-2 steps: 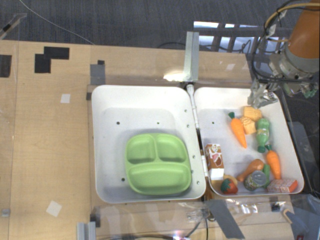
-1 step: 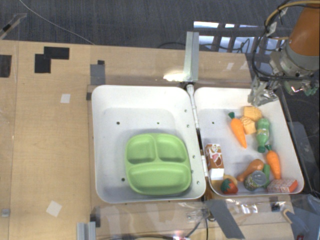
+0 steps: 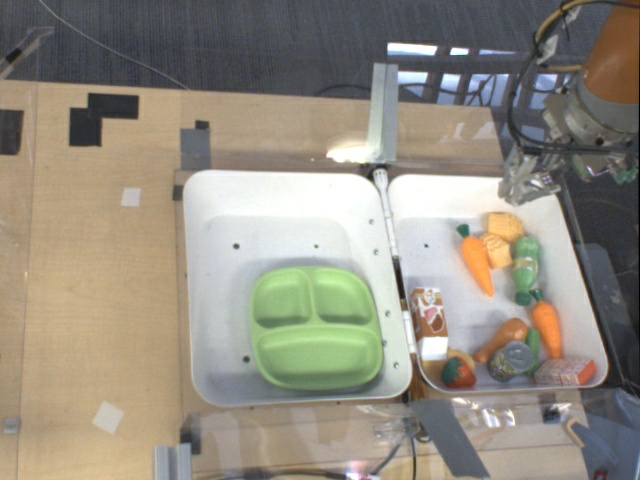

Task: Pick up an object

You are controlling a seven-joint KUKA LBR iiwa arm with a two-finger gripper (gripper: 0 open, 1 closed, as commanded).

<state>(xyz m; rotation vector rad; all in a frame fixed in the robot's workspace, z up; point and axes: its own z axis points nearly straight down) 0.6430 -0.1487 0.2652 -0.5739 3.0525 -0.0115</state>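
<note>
Green divided plate left bin, toys crowd right bin

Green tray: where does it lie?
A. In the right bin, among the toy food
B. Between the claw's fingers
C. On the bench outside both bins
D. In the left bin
D: the green tray rests on the floor of the left bin, toward its near side.

Matt green plastic tray; smooth white bins (faintly glossy); pale wood bench.
</note>
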